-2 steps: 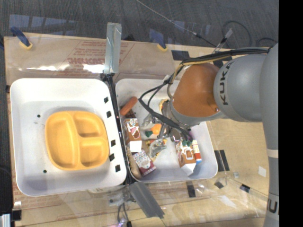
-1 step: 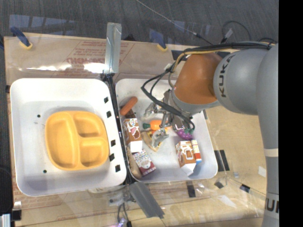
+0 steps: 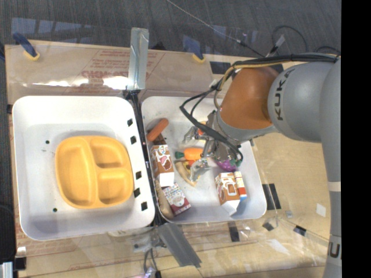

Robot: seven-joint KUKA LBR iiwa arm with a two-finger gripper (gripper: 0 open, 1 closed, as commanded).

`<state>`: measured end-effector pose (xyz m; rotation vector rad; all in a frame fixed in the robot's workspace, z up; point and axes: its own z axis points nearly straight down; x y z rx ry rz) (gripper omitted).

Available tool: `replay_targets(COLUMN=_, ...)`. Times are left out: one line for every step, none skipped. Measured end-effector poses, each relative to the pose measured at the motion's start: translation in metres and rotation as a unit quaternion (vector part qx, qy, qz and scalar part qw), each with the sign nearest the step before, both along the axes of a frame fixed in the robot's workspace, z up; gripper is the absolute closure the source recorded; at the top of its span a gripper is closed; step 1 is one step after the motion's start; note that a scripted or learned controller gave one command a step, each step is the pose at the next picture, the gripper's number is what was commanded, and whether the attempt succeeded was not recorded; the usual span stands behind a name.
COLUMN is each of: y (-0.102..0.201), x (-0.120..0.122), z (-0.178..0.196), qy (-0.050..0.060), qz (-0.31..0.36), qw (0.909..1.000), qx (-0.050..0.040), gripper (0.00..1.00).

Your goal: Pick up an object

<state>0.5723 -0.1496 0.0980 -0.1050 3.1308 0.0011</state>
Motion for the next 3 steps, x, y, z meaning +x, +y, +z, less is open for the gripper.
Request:
replay_targets(y=-0.007, x=-0.002, z=0.000, qy=0.000, qz=0.005, qw=1.0000, qx=-0.0002, gripper=0.00)
replay_targets(y=0.017, x=-0.009, z=-0.005, qy=0.004, qz=-0.073, qw=0.9973, qx=0.0001, gripper=0.00)
replay_targets(y=0.018, x=-0.007, z=0.006, qy=0.003, qz=-0.070, qw=0.9975, qx=0.0001, gripper=1.00)
